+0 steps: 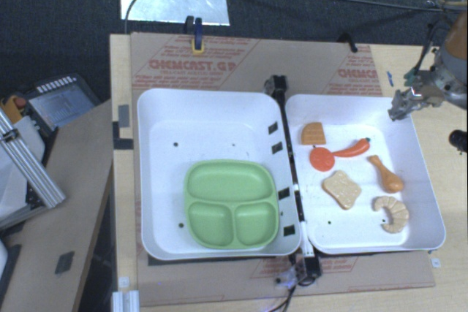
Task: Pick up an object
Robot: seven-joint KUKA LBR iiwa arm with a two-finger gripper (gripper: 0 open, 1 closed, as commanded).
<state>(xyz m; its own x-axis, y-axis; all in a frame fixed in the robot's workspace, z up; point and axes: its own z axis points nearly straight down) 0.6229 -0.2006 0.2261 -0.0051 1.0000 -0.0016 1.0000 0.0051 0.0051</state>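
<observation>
The right bin holds several toy foods: a small orange cracker, a red tomato slice, a red-orange chili pepper, a chicken drumstick, a slice of bread and a pale croissant. My gripper hangs over the bin's far right corner, above and to the right of the chili pepper. It is well apart from all the foods, and nothing shows between its fingers.
The left bin carries a green three-compartment plate near its front. A black divider with clips runs between the bins. A cable and a yellow clamp lie beyond the bins. Grey equipment stands at the left.
</observation>
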